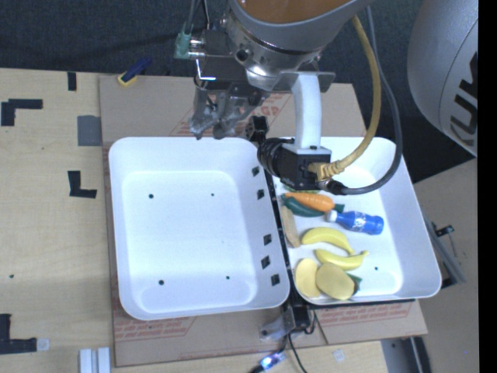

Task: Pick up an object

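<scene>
Gripper (220, 116) hangs past the left bin's (124, 208) far rim, fingers too blurry to call (arm hides plenty). Carrot (311, 203), blue bottle (359, 222) and banana (332, 239) lie in the right bin (415, 231).

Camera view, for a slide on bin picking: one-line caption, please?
Arm's gripper hangs above the left bin; carrot, blue bottle and banana lie in the right bin.
</scene>
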Controlling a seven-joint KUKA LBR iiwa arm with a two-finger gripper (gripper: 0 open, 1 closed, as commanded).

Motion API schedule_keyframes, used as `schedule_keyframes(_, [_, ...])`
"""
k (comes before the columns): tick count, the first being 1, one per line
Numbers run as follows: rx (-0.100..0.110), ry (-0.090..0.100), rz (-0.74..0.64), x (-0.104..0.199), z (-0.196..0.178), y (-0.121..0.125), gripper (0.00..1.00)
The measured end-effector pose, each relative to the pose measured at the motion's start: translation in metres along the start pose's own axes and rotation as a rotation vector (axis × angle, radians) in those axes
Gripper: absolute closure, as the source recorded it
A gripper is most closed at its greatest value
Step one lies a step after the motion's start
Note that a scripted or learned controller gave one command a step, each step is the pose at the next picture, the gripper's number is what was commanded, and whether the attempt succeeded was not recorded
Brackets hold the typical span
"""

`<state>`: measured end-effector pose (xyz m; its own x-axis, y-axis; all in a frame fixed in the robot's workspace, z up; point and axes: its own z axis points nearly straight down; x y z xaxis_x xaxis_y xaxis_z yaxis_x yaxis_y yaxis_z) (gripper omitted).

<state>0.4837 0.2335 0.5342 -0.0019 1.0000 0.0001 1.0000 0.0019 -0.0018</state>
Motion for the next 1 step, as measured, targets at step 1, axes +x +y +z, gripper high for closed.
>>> schedule_keyframes(1, [0.000, 0.000, 0.001, -0.0003, 0.0000, -0.0001, 1.00])
